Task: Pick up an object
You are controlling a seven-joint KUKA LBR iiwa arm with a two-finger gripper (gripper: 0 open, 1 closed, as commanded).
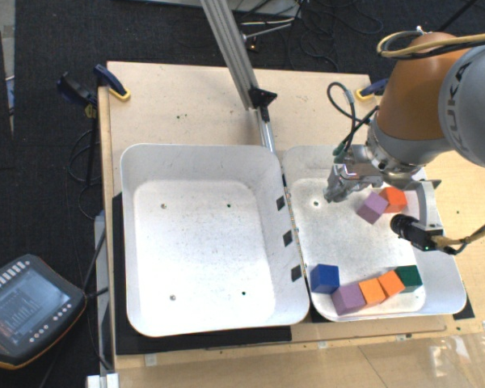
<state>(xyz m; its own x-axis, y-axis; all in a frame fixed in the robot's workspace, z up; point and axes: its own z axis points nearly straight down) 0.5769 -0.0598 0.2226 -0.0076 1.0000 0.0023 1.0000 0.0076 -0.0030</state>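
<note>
The robot arm point(436, 87) reaches in from the right and hangs over the right bin point(307, 217), near its back end. The gripper point(339, 186) points down toward the bare white floor of that bin, and I cannot tell how it is set, because it is small and dark from up here. I see no block in it. Just beside it sit a purple block point(373, 208) and an orange block point(394, 197), touching each other. At the front of the bin are four more: a blue block point(324, 278), then a row of purple point(347, 298), orange point(373, 289) and green point(407, 278) ones pressed close together. The left bin point(145, 168) has no blocks. I think the robot is only getting ready to grab, so nothing is picked up yet. Next it should slide over the purple block beside it, go straight down, close on it, and lift. The orange block touching it could get in the way.
</note>
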